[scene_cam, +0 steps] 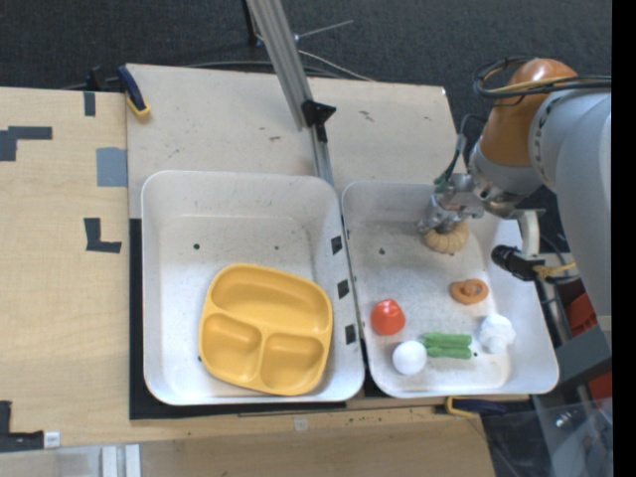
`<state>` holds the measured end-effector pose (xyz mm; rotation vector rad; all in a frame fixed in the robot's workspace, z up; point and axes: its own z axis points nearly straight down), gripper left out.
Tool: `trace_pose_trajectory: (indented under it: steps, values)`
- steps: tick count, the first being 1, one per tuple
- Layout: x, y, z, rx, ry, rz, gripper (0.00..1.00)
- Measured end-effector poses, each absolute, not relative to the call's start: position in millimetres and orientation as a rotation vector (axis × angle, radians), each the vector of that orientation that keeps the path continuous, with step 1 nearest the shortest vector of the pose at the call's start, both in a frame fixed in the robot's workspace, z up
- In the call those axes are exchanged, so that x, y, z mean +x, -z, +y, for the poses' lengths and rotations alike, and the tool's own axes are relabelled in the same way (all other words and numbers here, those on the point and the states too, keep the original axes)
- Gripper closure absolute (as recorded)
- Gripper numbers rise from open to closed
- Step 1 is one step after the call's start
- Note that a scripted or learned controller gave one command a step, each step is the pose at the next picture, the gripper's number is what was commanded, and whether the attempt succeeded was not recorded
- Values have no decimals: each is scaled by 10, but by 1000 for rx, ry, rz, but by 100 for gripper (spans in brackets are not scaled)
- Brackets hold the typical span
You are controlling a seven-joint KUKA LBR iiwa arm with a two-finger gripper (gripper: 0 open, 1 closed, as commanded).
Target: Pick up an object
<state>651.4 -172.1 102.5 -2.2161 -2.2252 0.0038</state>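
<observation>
Nearest the camera, along the bench's front edge, sit two white bins side by side. Largest in view is the grey arm (pixel 581 157), coming in from three o'clock with its orange band (pixel 517 112) above the wrist. Next in size, the left bin (pixel 169 266) holds a yellow divided tray (pixel 266 328) lying flat toward its five o'clock corner, with three compartments facing up. The right bin (pixel 393 212) is about as big as its neighbour and touches it along the shared rim.

Inside the right bin, the gripper (pixel 449 219) hangs at roughly one o'clock, directly over a tan ridged object (pixel 444 239) and touching or nearly touching its top. Whether the jaws are apart or closed cannot be told from this angle, and nothing shows the object caught in them.

Smaller pieces lie toward the bin's front. A green ridged piece (pixel 446 346) rests at about five o'clock, between a white ball (pixel 408 357) at six o'clock, just beside it, and a white crumpled-looking item (pixel 495 332) at four o'clock. A red object (pixel 388 317) stands at seven o'clock, near the ball. An orange-brown ring-shaped piece (pixel 468 290) lies at three o'clock, well apart from the red one, and near the tan object.
</observation>
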Motion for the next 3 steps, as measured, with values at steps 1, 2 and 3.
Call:
trace_pose_trajectory:
  steps: [1,2,3]
  values:
    - [6583,-1495,-1649,-2221,4,-2226,100]
    - [6553,-2128,-1632,-2222,5,-2227,100]
    - [6560,-2381,-1628,-2221,2,-2225,100]
